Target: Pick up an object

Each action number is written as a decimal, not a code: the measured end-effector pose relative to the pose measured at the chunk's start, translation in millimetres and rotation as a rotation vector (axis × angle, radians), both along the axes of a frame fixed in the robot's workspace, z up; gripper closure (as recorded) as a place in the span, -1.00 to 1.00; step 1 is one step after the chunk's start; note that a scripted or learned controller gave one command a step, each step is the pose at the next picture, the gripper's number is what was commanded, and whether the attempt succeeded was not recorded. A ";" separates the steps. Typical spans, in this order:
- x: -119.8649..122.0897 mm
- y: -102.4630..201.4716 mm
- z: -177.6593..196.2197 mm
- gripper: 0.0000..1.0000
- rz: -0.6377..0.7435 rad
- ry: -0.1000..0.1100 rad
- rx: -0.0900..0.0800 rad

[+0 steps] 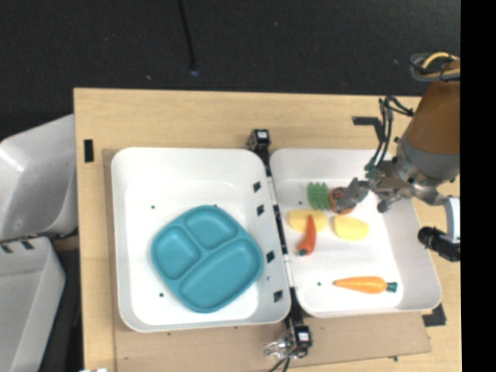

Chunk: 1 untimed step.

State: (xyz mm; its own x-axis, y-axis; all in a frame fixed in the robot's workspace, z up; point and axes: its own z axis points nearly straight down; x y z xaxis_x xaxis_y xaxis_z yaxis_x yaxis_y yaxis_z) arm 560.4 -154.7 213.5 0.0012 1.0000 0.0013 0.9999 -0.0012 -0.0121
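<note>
The gripper hangs over the right bin beside the green toy; finger spread cannot be told.

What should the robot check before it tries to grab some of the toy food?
1. Pincer is over the food bin: ok, it sits over the right bin, beside the green piece.
2. Pincer open enough to grab: cannot tell, the fingers are too small and blurred.
3. Nothing held already: cannot tell; a reddish-brown thing sits at the tip.
4. Target has room around it: not ok up top, where the red pepper leans on the yellow piece; ok for the carrot, which lies alone.
5. Blue plate out of the way: ok, it lies in the left bin.
</note>
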 end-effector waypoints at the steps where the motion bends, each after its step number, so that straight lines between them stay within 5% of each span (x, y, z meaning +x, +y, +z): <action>1: 2.9 0.2 6.9 -1.00 0.003 -0.013 -0.003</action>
